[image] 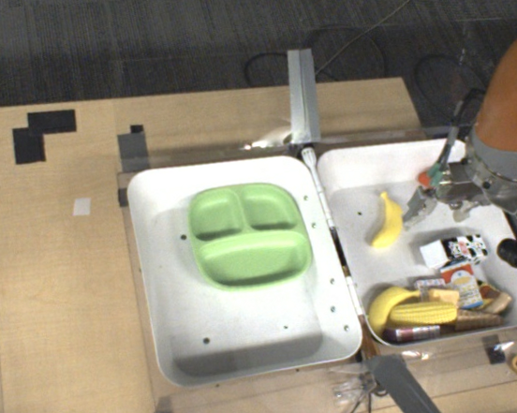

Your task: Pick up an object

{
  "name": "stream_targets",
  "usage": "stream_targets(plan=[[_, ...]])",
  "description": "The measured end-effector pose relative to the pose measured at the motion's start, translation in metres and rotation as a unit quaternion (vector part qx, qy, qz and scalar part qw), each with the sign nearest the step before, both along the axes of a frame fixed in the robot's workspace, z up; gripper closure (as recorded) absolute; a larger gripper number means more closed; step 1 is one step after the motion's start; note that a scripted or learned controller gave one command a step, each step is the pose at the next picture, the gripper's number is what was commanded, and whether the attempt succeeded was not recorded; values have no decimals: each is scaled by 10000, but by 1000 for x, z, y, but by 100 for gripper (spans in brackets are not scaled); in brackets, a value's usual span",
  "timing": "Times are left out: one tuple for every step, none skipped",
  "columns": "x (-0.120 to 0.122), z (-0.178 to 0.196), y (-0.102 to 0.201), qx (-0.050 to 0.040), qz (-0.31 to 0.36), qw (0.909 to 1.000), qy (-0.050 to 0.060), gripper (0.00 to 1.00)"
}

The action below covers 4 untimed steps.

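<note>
We're looking down on the two shallow white plastic bins, and the pick is not made yet. The left bin point(161, 289) holds a light green divided plastic tray point(246, 234), lying flat near its middle, well apart from the action.

All the business is in the right bin point(345, 180). The grey arm with its orange band point(516, 115) reaches in from the right, and its two-finger gripper point(425, 200) hangs over the middle of that bin. We see the fingers standing apart, with nothing between them, so nothing is lifted.

Just left of the fingertips lies a small yellow toy banana point(386, 222), curved, resting on the bin floor and apart from the gripper. We judge that to be the likeliest target, being the nearest thing and lying alone. On the near side of it, a clutter sits along the bin's near wall: a bigger yellow banana-shaped piece point(406, 308), a small white box with black markings point(453, 249), and a small carton with red on it point(462, 283), crowded together.

So: approach seems under way; descending, closing and lifting are all left to do.
</note>
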State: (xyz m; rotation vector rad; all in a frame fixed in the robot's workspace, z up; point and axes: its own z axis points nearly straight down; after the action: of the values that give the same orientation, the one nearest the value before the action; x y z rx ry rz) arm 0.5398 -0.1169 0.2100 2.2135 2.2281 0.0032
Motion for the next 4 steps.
stream_targets(plan=[[32, -116, 32, -3, 354, 9994, -15, 0], [34, -107, 33, -1, 350, 9994, -30, 100], [35, 13, 0, -6, -742, 9972, -11, 100], [35, 12, 0, -6, -738, 9973, -10, 0]])
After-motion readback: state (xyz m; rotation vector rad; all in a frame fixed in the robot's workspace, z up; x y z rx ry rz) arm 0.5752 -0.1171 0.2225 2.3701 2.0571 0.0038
